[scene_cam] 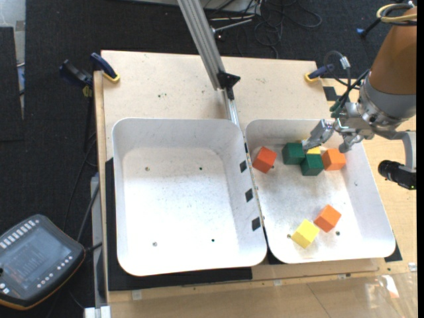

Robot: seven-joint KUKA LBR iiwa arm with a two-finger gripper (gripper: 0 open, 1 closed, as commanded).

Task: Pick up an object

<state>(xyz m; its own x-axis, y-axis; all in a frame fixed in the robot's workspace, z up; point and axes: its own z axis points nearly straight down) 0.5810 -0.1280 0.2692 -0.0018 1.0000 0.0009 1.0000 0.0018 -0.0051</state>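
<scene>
Presumably lining up pick: gripper [329, 138] hovers over green block [311, 163] cluster in right bin [371, 204]; finger spread, hold unclear.

No readable text, no labels, brand names, numbers or signs on the blocks, bins or table, pendant [36, 264] screen at lower left too blurred to make out any characters

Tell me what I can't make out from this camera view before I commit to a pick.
- Gripper: too small and blurred to tell whether it holds anything.
- Small yellow piece: mostly hidden between the green blocks and the gripper; its shape is unclear.
- Arm: cut off by the right and top edges.
- Teach pendant: cut off by the left edge.
</scene>
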